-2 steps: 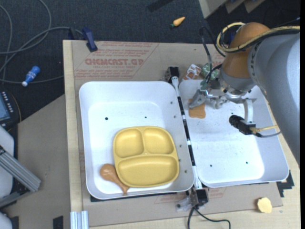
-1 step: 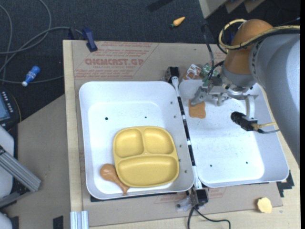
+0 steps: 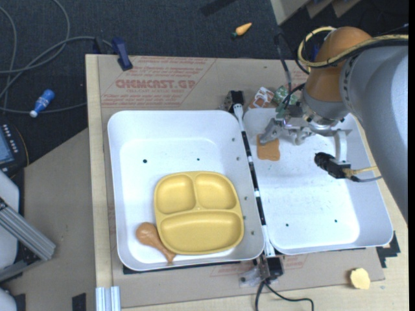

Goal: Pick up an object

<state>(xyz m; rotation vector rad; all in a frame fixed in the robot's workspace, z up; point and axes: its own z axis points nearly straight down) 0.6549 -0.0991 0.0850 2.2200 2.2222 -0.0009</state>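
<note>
Camera view shows the hand (image 3: 280, 137) low in the right white bin (image 3: 324, 225). It hangs just beside a flat orange-brown piece (image 3: 268, 150). Whether it grips cannot be told.

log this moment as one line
arm: over right bin | claw: above brown piece, far left corner | left bin: yellow tray, drumstick | pick: not yet

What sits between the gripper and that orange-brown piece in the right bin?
Nothing visible. The gripper hangs right over the orange-brown piece near the right bin's upper left corner. The yellow divided plate lies apart in the left bin.
</note>
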